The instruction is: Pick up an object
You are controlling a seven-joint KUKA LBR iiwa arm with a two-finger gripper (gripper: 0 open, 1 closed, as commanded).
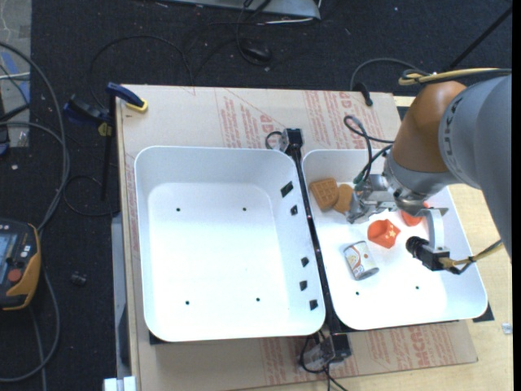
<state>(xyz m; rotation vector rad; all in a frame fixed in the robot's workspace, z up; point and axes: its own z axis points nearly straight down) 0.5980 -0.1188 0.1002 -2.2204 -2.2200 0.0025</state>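
Gripper (low) amid cracker, can

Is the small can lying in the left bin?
No, the small can lies in the right bin, below the orange object.

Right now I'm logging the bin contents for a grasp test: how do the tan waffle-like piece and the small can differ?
The waffle-like piece is tan, flat and squarish; the small can is silvery-white and round, lying on its side. The waffle-like piece sits near the far edge of the right bin, close to the gripper; the can lies nearer the middle, apart from it. Both rest loose in the right bin.
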